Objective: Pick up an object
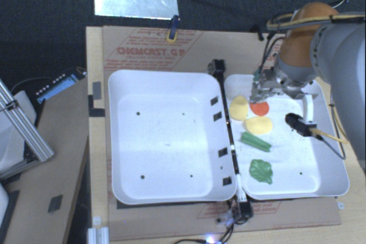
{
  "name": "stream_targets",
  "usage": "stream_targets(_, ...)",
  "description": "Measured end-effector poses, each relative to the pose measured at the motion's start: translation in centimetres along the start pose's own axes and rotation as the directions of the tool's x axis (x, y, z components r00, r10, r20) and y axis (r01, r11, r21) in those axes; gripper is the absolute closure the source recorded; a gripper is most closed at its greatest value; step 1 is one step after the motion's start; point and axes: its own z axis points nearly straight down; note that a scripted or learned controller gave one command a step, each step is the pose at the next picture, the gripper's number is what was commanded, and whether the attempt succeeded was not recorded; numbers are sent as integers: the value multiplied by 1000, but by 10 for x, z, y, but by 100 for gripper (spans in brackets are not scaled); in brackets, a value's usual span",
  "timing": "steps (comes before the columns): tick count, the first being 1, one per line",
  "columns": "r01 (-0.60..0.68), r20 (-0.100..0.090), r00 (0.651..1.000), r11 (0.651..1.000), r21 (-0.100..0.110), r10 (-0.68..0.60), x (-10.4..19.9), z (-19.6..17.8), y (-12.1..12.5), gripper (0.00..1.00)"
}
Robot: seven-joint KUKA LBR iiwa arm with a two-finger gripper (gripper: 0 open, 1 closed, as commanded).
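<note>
Obliquely from above, two shallow white bins are shown side by side on the table (95, 66): the left bin (166, 140) and the right bin (309, 171). All loose things are gathered in the left half of the right bin. A pale yellow rounded piece (239, 107) lies nearest the divider, and a red rounded piece (261, 109) lies just beside it. A second yellow piece (258, 126) lies just in front of the red one, followed by a long green piece (255, 142) set at a slant. A flat green leaf-shaped piece (261, 171) lies apart, nearest the front wall. The grey arm (337, 60), with its orange band (306, 37), is brought in from the right. The pincer (262, 92) is placed at the far edge of the red rounded piece, part of which is hidden by it. Whether the two touch cannot be told, nor whether the pincer is wide or narrow.
</note>
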Motion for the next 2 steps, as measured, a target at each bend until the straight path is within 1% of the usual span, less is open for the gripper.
stream_targets(1,2,-2,1000,1000,2,-2,82,-71,25,100)
stream_targets(2,1,-3,1000,1000,3,-1,145,-137,21,100)
